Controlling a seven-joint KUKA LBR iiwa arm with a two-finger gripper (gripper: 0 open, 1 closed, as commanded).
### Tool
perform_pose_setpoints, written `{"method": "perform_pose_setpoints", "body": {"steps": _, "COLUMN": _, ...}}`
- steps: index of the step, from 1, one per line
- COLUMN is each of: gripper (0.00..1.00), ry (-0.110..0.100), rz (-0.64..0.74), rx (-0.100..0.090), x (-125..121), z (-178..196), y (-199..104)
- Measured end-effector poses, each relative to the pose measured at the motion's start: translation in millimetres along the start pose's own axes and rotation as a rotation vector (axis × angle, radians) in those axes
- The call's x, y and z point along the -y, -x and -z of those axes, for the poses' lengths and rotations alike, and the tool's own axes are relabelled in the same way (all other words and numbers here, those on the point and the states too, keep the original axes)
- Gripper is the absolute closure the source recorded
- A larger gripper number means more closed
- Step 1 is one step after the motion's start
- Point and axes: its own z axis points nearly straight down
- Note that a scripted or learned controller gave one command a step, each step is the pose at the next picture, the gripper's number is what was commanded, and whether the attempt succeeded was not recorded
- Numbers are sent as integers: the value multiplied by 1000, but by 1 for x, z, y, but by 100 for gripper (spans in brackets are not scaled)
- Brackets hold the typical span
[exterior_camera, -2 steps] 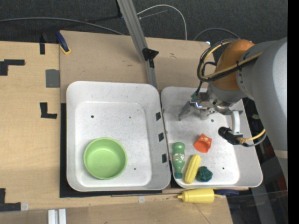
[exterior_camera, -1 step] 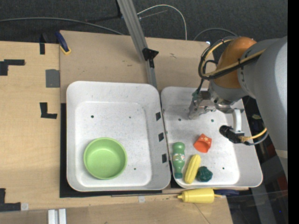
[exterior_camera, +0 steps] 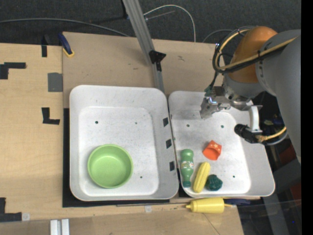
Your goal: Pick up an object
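A: Starting nearest: lying on the bench edge just outside the right bin [exterior_camera: 254,180], a yellow squeeze bottle [exterior_camera: 207,205].

B: Inside that bin's near end, lying side by side and touching: a green bottle [exterior_camera: 186,164], a yellow corn cob [exterior_camera: 201,176], a dark green lump [exterior_camera: 213,182]. Sitting a little farther in, apart from them, an orange block [exterior_camera: 212,150].

A: And sitting in the near left corner of the left bin [exterior_camera: 117,94], a light green bowl [exterior_camera: 110,166].

B: Farther back, reaching in from the right, the grey arm [exterior_camera: 279,62], bending downward at the orange band.

A: Hanging over the far end of the right bin, the gripper [exterior_camera: 210,106], pointing down at bare white floor.

B: Fingers too small and dark for telling whether spread or closed; seeing nothing between them.

A: Orange block lying well apart from the fingertips, toward the near side; other pieces lying nearer still.
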Motion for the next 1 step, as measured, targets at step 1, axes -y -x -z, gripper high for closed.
{"method": "perform_pose_setpoints", "body": {"steps": 1, "gripper": 100, "ry": 0, "rz": -1, "rx": 1, "x": -9, "z": 46, "y": 1}}
